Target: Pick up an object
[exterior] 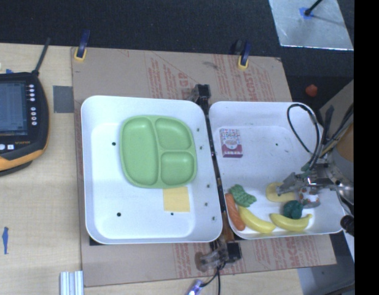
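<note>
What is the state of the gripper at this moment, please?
Gripper: low in the right bin, over the dark green toy; open or closed cannot be told.

We see a pale wooden bench under a clamped cardboard sheet, dark carpet at twelve o'clock, a teach pendant at nine o'clock.

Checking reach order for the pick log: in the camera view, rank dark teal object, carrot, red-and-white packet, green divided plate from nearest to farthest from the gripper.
Measured from the gripper, in the right bin:
1. Dark teal object, just below it, same bin.
2. Carrot, at that bin's lower left edge.
3. Red-and-white packet, upper left of that bin; close to the carrot's rank.
4. Green divided plate, in the left bin.
</note>
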Tool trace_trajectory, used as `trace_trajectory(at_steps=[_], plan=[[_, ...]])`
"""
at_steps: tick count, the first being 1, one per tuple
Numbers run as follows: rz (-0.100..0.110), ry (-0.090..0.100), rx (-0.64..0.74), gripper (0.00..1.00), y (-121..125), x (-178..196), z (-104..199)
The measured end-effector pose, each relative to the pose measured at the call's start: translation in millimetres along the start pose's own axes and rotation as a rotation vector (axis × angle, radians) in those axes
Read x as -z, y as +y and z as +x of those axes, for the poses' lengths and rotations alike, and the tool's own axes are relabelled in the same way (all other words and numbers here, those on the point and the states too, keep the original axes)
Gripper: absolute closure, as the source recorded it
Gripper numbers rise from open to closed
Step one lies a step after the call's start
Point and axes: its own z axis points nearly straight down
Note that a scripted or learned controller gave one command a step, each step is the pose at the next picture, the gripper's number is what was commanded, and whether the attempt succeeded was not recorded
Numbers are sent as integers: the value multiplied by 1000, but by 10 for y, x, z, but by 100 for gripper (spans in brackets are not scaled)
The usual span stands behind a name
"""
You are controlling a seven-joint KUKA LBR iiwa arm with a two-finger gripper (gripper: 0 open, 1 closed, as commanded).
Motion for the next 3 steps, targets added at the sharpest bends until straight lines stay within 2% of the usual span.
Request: trace_trajectory(at_steps=[1, 2, 3], plan=[[2, 6, 8, 0, 319, -504, 162], [2, 1, 10, 100, 319, -397, 130], [-3, -2, 0, 100, 336, 740, -242]])
